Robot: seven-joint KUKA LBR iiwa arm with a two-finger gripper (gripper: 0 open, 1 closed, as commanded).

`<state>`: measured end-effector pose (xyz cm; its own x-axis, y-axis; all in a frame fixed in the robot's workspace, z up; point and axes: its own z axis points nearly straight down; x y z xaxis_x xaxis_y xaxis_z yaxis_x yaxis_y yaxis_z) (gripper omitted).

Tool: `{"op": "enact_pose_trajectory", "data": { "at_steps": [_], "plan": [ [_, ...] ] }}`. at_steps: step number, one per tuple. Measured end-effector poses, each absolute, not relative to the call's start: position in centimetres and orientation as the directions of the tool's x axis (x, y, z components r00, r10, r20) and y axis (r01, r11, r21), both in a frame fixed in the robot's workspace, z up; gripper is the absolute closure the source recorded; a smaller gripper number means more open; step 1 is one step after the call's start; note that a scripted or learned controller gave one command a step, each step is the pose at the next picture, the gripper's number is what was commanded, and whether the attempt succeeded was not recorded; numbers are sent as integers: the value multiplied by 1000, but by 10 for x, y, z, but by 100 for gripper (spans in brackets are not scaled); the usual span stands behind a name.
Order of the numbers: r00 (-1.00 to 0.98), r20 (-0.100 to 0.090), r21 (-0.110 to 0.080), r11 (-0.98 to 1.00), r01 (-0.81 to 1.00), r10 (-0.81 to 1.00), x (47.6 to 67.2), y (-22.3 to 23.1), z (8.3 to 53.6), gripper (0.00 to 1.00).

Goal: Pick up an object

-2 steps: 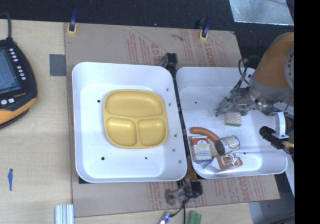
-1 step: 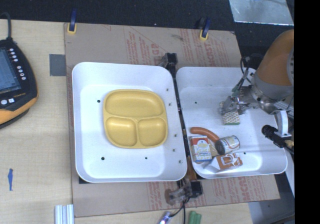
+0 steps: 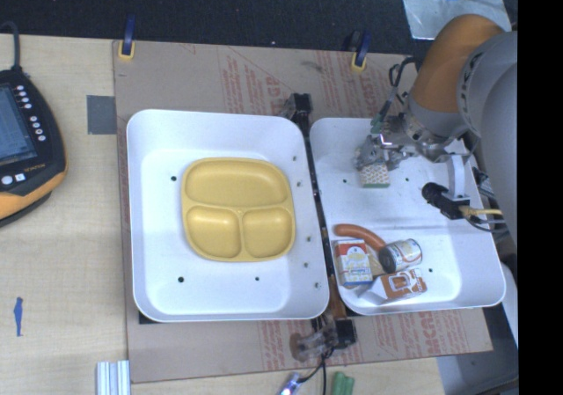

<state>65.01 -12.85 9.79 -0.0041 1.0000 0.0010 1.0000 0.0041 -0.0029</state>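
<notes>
Tool (image 3: 376, 158) directly above small checkered block (image 3: 376, 175), right bin (image 3: 479, 283).

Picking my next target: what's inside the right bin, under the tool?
Under the tool in the right bin sits a small dotted block. Its top is covered, so any grip is hidden.

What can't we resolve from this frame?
- Tool: camera view, too small and dark to tell whether it grips the checkered object.
- Carton and card: print too small to read.
- Arm: cut off by the right edge.
</notes>
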Motion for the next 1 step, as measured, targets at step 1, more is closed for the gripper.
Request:
{"op": "enact_pose_trajectory", "data": {
  "at_steps": [1],
  "plan": [
    [-4,2,0,4,1000,1000,614,-51,193,100]
  ]
}}
